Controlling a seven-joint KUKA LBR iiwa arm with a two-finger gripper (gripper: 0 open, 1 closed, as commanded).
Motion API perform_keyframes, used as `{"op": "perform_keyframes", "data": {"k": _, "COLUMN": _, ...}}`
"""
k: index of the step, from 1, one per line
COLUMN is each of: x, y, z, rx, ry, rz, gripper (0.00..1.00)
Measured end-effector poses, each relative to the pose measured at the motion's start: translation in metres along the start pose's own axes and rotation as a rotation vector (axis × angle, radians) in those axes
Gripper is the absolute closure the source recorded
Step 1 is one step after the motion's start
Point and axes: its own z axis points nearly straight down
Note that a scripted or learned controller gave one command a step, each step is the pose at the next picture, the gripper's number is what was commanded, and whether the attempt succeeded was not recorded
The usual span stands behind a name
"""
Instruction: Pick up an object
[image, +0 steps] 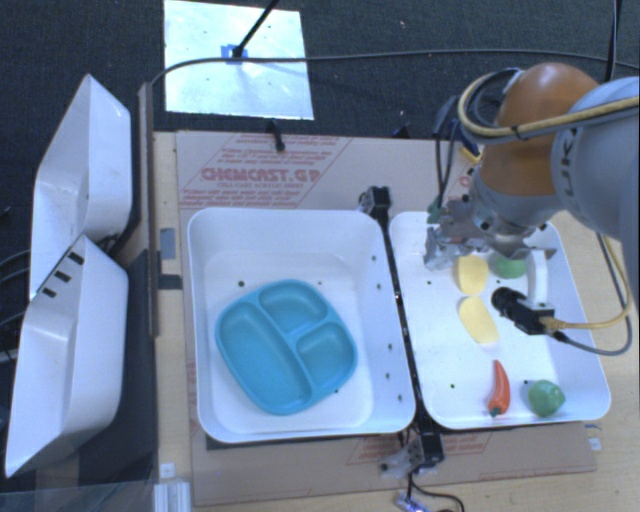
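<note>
grey arm (600, 130), orange band (540, 95), yellow cables (590, 322)

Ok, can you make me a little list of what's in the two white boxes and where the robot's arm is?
left bin: a blue divided plate
right bin: two yellow pieces, upper and lower; an orange-red carrot-like toy; a green round toy by the near right corner; another green thing partly under the arm
arm: reaches in from the right, over the far end of the right bin
gripper: low by the upper yellow piece; grip state can't be told
</note>
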Motion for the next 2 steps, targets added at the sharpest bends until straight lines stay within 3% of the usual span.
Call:
{"op": "perform_keyframes", "data": {"k": 1, "x": 0.053, "y": -0.005, "z": -0.005, "rx": 0.001, "ry": 0.000, "rz": 0.000, "gripper": 1.00}}
{"op": "perform_keyframes", "data": {"k": 2, "x": 0.109, "y": -0.024, "z": 0.003, "rx": 0.002, "ry": 0.000, "rz": 0.000, "gripper": 1.00}}
